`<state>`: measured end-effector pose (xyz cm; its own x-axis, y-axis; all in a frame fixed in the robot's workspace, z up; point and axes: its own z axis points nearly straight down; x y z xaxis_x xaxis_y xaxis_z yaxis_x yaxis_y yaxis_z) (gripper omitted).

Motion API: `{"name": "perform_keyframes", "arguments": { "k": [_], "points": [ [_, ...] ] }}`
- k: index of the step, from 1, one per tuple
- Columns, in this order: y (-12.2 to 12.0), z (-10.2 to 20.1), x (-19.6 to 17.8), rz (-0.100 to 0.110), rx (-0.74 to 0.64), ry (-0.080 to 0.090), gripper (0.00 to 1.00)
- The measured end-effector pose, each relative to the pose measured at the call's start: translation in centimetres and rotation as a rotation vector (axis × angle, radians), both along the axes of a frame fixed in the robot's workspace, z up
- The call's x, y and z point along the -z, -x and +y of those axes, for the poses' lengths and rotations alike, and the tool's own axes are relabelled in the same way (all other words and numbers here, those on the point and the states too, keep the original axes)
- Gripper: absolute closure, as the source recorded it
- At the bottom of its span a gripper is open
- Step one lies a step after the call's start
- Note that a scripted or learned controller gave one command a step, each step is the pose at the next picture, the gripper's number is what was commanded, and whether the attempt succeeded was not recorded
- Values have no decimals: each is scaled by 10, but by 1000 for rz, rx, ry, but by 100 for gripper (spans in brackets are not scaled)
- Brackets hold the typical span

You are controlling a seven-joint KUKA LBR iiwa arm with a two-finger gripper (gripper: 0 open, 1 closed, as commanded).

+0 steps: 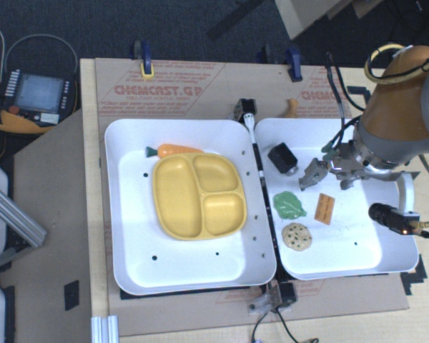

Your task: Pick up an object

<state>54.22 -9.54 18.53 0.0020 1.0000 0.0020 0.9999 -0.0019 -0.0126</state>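
Two white bins sit side by side on the desk (200,84), a brown board with red lettering, and parts of the scene are hard to read. In the left bin (129,213) a yellow divided plate (199,195) covers much of a carrot (177,149), leaving just its top edge and green tip along the plate's far rim. In the right bin (357,252), from left to right, lie a green leaf-shaped piece (289,205) with a round cookie (297,236) just below it, a small black block (282,157) toward the far wall, and an orange cracker (324,209). The claw (331,176) hangs above the cracker with its two fingers spread apart and nothing between them; the cracker lies just below and between the fingertips, apart from them. A dark fitting on the arm overlaps the bin's right wall, its shape unclear. Dark carpet surrounds the desk, with a handheld screen unit (36,95) lying at far left.
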Motion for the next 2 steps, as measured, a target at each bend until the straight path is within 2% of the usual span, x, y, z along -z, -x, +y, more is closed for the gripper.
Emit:
{"name": "perform_keyframes", "arguments": {
  "k": [1,2],
  "points": [
    [-3,0,-6,-12,-2,1,0],
    [4,-2,56,-4,-1,0,0]
  ]
}}
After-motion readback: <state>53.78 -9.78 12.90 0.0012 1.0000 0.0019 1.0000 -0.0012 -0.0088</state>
